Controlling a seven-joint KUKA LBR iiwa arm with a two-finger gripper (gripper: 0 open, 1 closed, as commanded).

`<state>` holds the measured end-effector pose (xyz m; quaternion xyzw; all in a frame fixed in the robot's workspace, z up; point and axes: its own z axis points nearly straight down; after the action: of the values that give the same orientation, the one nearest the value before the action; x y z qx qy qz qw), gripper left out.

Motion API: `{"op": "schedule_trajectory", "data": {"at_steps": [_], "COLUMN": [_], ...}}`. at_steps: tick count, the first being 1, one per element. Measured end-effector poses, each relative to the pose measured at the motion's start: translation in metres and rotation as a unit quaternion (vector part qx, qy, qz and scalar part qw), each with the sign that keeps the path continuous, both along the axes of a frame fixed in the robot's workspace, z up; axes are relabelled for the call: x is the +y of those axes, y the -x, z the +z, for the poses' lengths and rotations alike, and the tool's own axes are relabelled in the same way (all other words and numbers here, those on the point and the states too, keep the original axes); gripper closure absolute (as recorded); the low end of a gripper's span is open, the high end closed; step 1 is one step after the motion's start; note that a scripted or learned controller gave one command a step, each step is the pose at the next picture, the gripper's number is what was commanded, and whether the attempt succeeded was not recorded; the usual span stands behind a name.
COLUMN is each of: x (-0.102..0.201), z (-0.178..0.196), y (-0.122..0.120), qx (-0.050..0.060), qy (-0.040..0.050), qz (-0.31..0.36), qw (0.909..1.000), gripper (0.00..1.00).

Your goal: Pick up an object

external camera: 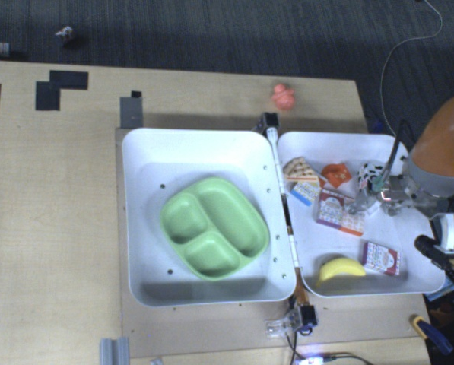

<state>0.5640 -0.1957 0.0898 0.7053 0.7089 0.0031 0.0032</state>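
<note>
- The arm [443, 147] enters from the right edge of the view, its orange band above the wrist, and leans over the right rim of the right bin [310, 144].
- The gripper [373, 192] sits low over the upper right part of that bin, pointing leftward toward the cluster of items.
- Whether the fingers are spread or pressed together cannot be told; the metal parts at the tip blur into the items under them. Nothing is visibly held between them.
- A black-and-white patterned object [370, 175] lies just beside the gripper tip, near the bin's back wall.
- A flat red-and-white packet [334, 211] lies tilted in the bin's middle, its right edge close to or under the gripper tip.
- A small orange-red item [336, 175] lies behind the packet; a tan wedge-shaped item [300, 170] lies to its left by the bin's left wall, with a small blue-and-white piece [303, 194] just in front of it.
- A yellow banana [341, 269] rests by the front wall, well apart from the gripper.
- A small dark red-and-white box [380, 259] lies to the right of the banana, near it.
- The left bin [147, 204] holds a green divided plate [214, 226] with three compartments, lying flat.
- On the worktop [52, 226] behind the bins sits a small pink ball [284, 95].
</note>
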Motion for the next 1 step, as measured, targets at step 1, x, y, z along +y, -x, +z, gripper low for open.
{"op": "schedule_trajectory", "data": {"at_steps": [1], "x": [0.0008], "z": [0.0134], "y": [-0.0033], "qx": [-0.005], "qy": [0.0001], "qz": [0.001], "qw": [1.0000], "gripper": [1.00]}}
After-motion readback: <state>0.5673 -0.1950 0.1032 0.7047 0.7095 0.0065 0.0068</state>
